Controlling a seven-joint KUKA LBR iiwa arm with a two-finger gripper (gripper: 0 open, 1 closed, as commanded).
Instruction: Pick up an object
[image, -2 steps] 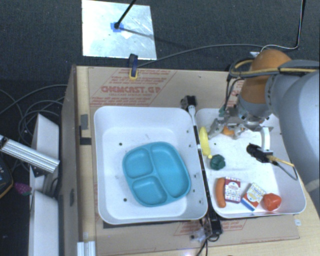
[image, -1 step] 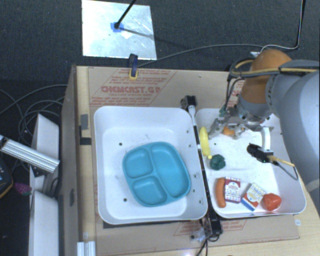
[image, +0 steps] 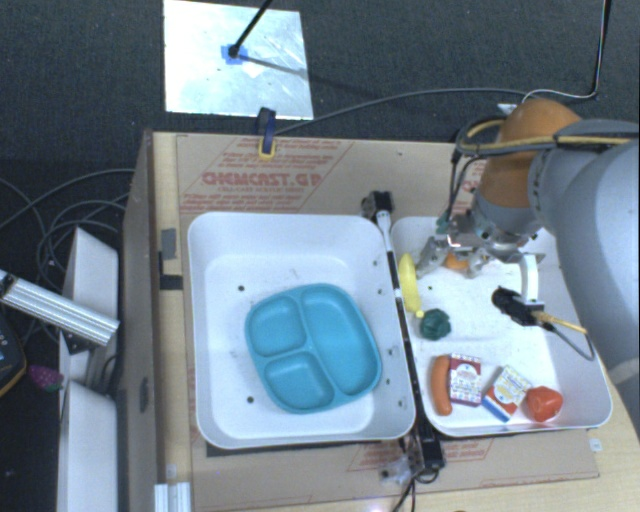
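We have the claw (image: 462, 255) lowered, fingers spread wide, over a small orange piece (image: 456, 264) near the right bin's (image: 590, 400) far edge, and next must close squarely on it.

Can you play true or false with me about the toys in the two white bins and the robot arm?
1. The blue tray with three sections lies in the left bin. True.
2. The banana is in the left bin, on the blue tray. False: it lies in the right bin, along its left wall.
3. The tomato sits near the right bin's front right corner. True.
4. The gripper is over the left bin. False: it is over the back of the right bin.
5. The orange sausage lies beside a small red and white box. True.
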